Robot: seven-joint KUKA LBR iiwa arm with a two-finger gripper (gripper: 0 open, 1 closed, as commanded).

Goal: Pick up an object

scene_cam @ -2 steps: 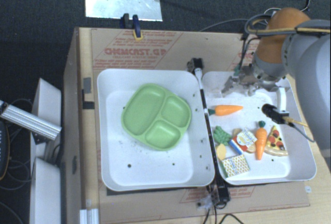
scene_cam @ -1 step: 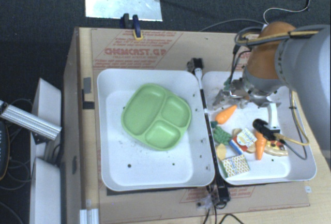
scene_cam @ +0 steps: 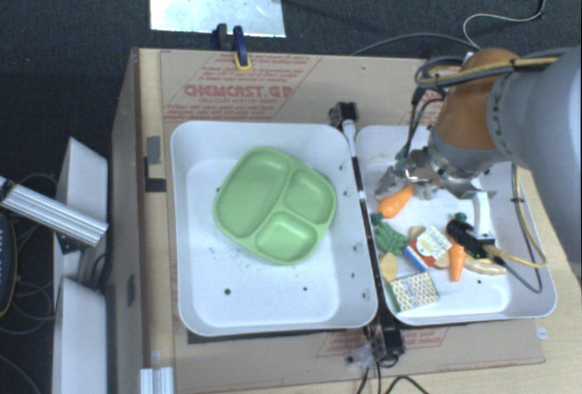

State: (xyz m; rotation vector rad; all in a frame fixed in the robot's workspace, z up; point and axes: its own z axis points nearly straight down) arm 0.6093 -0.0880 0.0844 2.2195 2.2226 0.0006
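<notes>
Grey metal and an orange band make up the arm I am watching reach in from the right. Its two-finger gripper [scene_cam: 411, 180] is low over the far left part of the right-hand white bin [scene_cam: 538, 294]. I cannot tell from this angle whether the gripper is spread or closed.

Just below it, touching or nearly so, lies a small bright orange carrot-shaped toy [scene_cam: 395, 202]. It is smooth, plain in colour and set at a slant, with its upper end tucked under the gripper, close to the wall between the bins. I cannot tell whether it is gripped.

Nearer the front of that bin sits a loose cluster:
- a dark green knobbly piece [scene_cam: 391, 239]
- a pale yellow wedge [scene_cam: 389, 267]
- a square packet with a fine checked print [scene_cam: 415, 290]
- a small red, white and blue pack [scene_cam: 429, 247]
- a second orange carrot-shaped piece [scene_cam: 456, 262]

These lie close together, some touching.

In the left-hand white bin [scene_cam: 196, 166], well apart from the gripper, rests a light green plastic plate with three compartments [scene_cam: 276, 205], lying flat.
</notes>
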